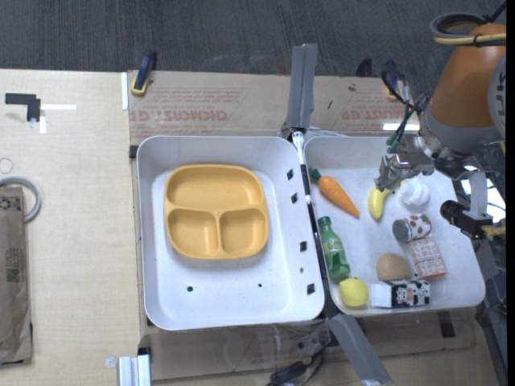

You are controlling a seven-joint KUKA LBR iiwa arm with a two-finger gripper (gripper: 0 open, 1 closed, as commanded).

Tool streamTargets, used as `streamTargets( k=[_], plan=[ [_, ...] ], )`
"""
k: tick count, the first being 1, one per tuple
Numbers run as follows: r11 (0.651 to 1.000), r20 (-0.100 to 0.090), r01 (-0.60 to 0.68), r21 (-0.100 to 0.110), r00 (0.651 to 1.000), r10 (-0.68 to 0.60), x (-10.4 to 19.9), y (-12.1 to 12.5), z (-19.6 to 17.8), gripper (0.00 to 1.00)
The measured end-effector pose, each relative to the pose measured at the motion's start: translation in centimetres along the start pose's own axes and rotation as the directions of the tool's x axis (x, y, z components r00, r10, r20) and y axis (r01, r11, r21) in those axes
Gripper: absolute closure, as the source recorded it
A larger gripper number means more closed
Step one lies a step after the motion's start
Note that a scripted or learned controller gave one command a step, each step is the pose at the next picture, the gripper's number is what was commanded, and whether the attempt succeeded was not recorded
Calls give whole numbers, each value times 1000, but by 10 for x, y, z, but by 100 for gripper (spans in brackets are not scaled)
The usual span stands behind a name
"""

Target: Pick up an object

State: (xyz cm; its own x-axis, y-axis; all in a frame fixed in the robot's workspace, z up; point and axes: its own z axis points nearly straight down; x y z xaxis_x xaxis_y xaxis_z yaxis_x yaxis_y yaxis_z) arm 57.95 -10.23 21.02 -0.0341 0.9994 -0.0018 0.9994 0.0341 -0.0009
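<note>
Bins sat side by side on the bench. Left bin point(153, 215) held a yellow tray point(216, 211) with three compartments, lying flat near its middle. Right bin point(463, 296) held the loose objects.

Arm point(467, 87) entered from the right, orange band uppermost, partly cut off by the frame edge. Gripper point(392, 173) hung over the upper part of the right bin, just above the banana point(376, 203). Its tip looked dark and cluttered with cables; finger spacing could not be made out, so grip state was not determinable. Contact with the banana also could not be judged; nothing was visibly held.

Objects in right bin: carrot point(338, 195) lay tilted at upper left, apart from the banana. Green bottle point(332, 248) lay along the left wall, its lower end near the lemon point(353, 293). White item point(414, 192) beside the banana, shape unclear, partly under the arm's hardware. Small can point(412, 228) lay on its side below it, touching a red-printed packet point(426, 257). Brown rounded item point(393, 267), identity uncertain, sat just above a black-and-white carton point(400, 294), which lay beside the lemon.

Black fitting point(463, 218) at the bin's right rim was partly cut off.
</note>
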Motion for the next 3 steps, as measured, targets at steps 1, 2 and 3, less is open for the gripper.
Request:
streamTargets(
  k=[1, 2, 3],
  plan=[
    [1000, 0, 0, 0, 1000, 0, 0, 0, 0, 0],
    [996, -1, 86, -1, 996, -86, -26, 11, 118, 0],
    [997, -2, 83, 4, 997, -83, -28, 10, 110, 100]
  ],
)
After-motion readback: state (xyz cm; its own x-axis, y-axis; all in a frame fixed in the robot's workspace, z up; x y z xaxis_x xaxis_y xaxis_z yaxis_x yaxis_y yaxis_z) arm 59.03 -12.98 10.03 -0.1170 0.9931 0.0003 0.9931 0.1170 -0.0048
